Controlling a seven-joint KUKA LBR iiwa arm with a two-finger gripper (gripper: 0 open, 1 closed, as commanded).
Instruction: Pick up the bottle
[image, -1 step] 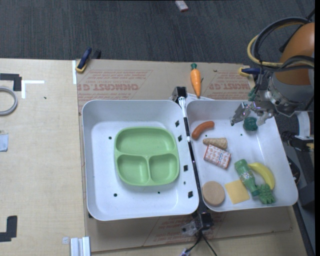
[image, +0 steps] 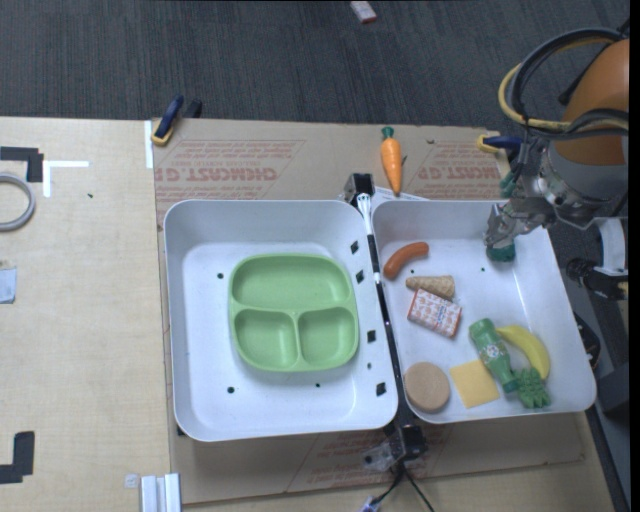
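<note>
Camera view from above the bench: the arm's gripper (image: 501, 240) hangs low over the far right part of the right bin (image: 560, 300), its tip at or just above the white floor near the bin's back wall. Whether it is open or closed cannot be told from this angle, and nothing is seen in its grasp. The green bottle (image: 493, 350), the target, lies on its side well toward the camera from the gripper, near the bin's front right corner, its cap end pointing to the front rim. A banana (image: 530, 348) lies touching the bottle on the side away from the left bin, and a yellow cheese slice (image: 473, 384) sits just beside the bottle's cap end. Leftward of the gripper lie a sausage (image: 405, 258), a wafer cone (image: 431, 287) and a red-and-white packet (image: 434, 315); a round biscuit (image: 427, 386) rests at the bin's front left corner. Farther left, the left bin (image: 190, 300) holds a green divided plate (image: 294, 313). A toy carrot (image: 390, 158) lies on the cardboard beyond both bins.
</note>
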